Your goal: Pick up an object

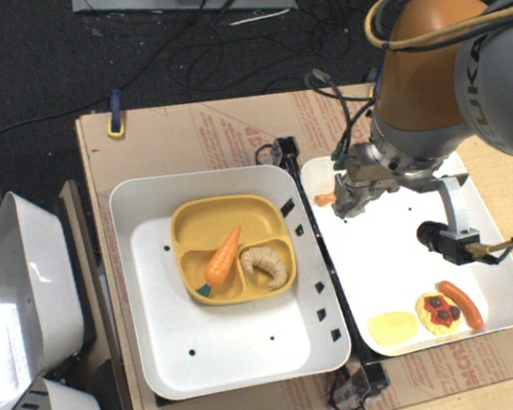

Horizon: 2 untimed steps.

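Note:
My gripper (pixel 344 204) hangs over the top left corner of the right bin (pixel 407 263), under the grey arm and its orange band (pixel 425 52). A small orange object (pixel 325 199) lies right beside the gripper's left side, at the bin's left wall; I cannot tell whether they touch. At the bin's near edge lie a flat yellow disc (pixel 393 327), a small pizza piece (pixel 438 313) and a red sausage (pixel 462 302). In the left bin (pixel 164 354) a yellow divided plate (pixel 193 222) carries a toy carrot (pixel 223 257) and a pale shrimp (pixel 267 265).
A black fitting (pixel 443 239) with a cable hangs from the arm over the right bin's middle. Black clips (pixel 317 285) line the ridge between the bins. White containers (pixel 23 298) stand left of the bench. A yellow clamp (pixel 115 124) sits at the board's far left corner.

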Motion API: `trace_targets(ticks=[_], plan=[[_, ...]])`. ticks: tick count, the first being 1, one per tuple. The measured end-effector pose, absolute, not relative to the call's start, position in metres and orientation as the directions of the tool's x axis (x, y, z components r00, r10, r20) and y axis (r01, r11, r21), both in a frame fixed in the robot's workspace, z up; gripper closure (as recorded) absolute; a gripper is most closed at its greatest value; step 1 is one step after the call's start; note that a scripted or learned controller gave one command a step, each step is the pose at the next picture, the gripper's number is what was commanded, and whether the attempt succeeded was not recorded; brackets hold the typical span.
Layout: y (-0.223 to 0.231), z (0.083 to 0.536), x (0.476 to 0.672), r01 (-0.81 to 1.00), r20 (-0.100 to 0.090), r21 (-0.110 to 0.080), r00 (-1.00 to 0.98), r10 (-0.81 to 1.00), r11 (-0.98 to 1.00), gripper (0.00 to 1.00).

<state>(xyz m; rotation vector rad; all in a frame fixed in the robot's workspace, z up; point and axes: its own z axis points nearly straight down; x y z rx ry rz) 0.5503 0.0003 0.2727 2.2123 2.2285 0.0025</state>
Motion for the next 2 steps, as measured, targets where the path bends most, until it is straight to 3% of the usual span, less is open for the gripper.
trace_targets(ticks=[2], plan=[[0.093,0.259,0.595,1.000,0.000,0.002,-0.007,1.000,0.007,1.00]])
